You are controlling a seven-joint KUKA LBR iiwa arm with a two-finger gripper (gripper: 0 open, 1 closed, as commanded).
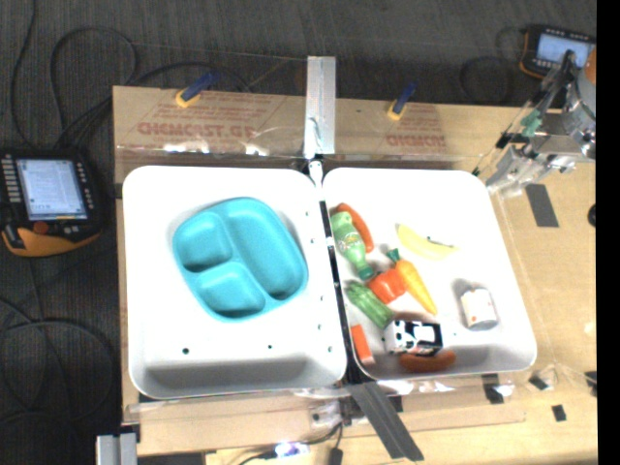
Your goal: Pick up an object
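The right bin [504, 260] holds several small items. A yellow banana [424, 243] lies near its middle, with an orange carrot [415, 282] just below it. A green bottle [349, 243] and a second green piece [369, 303] lie along the bin's left wall. A white cylinder [477, 307] rests at the right. A black-and-white toy [414, 335] sits on a red piece [426, 360] at the front. My gripper [518, 161] hangs beyond the bin's far right corner, above the bench and away from all the items.
The left bin [145, 289] holds a blue divided plate [238, 256]. A metal post [321, 105] stands behind the seam between the bins. Pendants lie on the floor at the left [48, 200] and far right [557, 51].
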